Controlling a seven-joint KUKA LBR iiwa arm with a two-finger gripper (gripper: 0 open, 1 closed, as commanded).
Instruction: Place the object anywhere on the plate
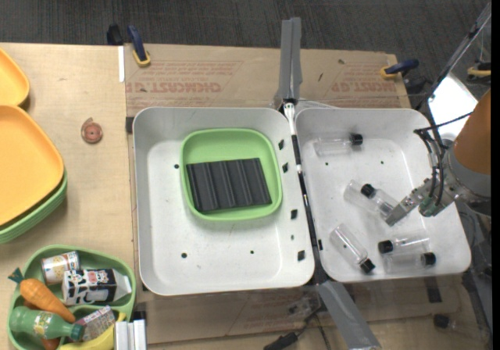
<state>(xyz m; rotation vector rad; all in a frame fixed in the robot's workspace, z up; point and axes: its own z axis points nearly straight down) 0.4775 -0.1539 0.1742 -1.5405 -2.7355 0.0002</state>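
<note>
We see the gripper [406,206] low in the right bin [406,126], reaching in from the right side, its fingers [397,212] angled down toward the left; we cannot tell whether they are apart or together, and no vial shows clamped between them. Just beside their tips lies a clear vial with a black cap [369,193], tilted across the middle of that bin, so close that touch or gap is unclear. Four more clear vials lie in the same bin: one near the back wall [339,143], one toward the front left [351,249], and two side by side near the front right [406,245]. The green plate [230,145] sits in the left bin [156,262], well apart from the vials, with a dark ribbed mat [231,184] lying flat on it. On the tabletop [101,91] at far left are stacked yellow dishes [27,169] and a green bowl of toy groceries [70,298]
</note>
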